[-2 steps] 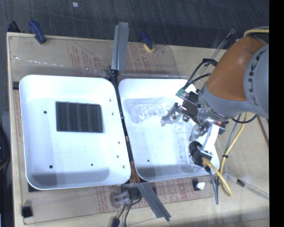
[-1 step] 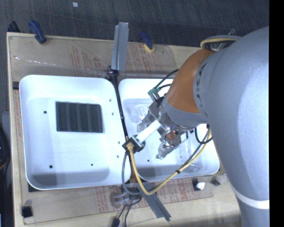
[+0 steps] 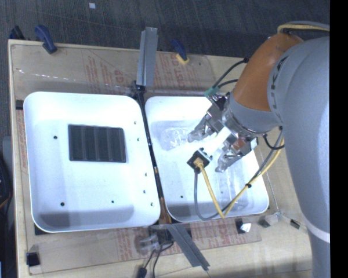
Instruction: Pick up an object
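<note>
A clear plastic object (image 3: 173, 136) is lying near the right bin's (image 3: 180, 210) far-left corner. The gripper (image 3: 211, 149) is hovering just beside it, fingers spread apart and gripping nothing.

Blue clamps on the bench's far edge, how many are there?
2: one blue clamp at the far left corner, another behind the right bin. The arm may hide more.

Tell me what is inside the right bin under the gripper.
In the right bin, a clear crumpled plastic item lies beside the gripper. The arm covers the bin's far right part, so anything there is hidden.
</note>
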Available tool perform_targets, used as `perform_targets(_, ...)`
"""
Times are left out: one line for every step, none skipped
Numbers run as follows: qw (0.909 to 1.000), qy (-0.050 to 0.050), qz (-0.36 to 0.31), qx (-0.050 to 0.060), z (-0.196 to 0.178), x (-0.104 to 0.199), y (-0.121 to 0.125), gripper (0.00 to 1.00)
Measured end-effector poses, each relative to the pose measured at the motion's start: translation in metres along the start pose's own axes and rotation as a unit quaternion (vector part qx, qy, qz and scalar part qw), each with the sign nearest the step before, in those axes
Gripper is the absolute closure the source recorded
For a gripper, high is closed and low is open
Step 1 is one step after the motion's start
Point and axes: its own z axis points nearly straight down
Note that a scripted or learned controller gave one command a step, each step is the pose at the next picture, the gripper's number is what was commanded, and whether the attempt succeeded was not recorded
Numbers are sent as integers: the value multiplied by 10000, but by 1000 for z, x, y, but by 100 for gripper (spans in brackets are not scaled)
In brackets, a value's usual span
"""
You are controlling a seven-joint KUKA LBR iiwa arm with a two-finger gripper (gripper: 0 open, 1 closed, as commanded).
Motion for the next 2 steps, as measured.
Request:
perform_targets(10000,-14,-54,21,-9,1,-1,100)
perform_targets(9914,-13,-1308,16,34,-8,53,100)
